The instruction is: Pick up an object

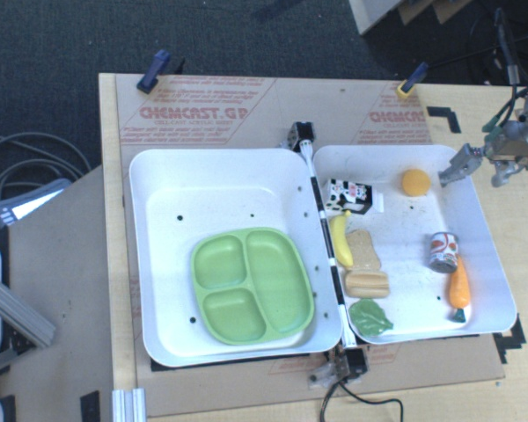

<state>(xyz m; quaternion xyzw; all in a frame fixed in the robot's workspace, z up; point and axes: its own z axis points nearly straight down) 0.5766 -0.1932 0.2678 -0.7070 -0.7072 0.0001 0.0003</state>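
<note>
Camera view: gripper (480,167) hovering with fingers spread and nothing between them over the right bin's (488,236) far right rim, the orange ball (414,182) lying just to its left, the can (443,251) and carrot (458,289) sitting nearer the camera, well apart from it.

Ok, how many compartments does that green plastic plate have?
3. The green plastic divided plate in the left white bin has two compartments at the far side and one wide compartment at the near side.
</note>
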